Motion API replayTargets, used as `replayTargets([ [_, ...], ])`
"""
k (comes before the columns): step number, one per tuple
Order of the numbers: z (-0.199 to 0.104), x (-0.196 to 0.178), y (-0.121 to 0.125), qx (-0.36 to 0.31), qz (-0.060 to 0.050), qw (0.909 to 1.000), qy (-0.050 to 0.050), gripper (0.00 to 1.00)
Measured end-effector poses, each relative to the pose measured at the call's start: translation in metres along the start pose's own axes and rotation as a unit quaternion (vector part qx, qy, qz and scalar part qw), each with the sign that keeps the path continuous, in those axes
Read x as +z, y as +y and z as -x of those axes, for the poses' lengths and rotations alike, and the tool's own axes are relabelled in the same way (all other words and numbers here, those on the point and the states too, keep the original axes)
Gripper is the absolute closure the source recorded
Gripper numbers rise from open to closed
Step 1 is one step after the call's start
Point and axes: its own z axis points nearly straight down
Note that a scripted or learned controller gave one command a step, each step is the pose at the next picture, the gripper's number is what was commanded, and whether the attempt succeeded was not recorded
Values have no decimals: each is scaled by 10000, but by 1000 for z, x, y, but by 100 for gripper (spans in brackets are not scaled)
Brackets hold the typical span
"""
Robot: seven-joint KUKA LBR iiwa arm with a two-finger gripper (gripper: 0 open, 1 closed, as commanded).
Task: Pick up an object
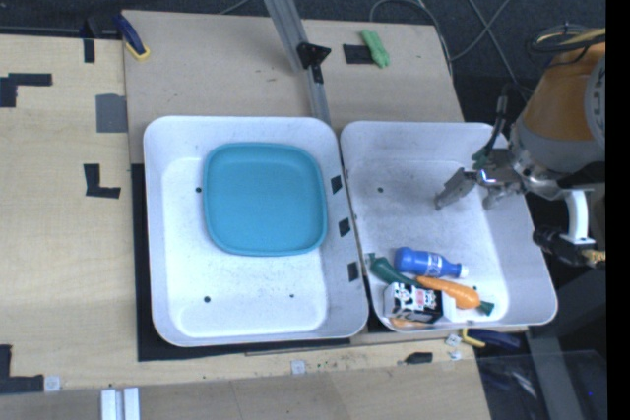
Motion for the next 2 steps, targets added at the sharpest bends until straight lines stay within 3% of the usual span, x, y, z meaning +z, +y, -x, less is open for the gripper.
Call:
replayTargets([
  [1, 3, 63, -1, 2, 1, 10000, 0, 0],
  [2, 3, 50, 1, -3, 26, 10000, -7, 100],
])
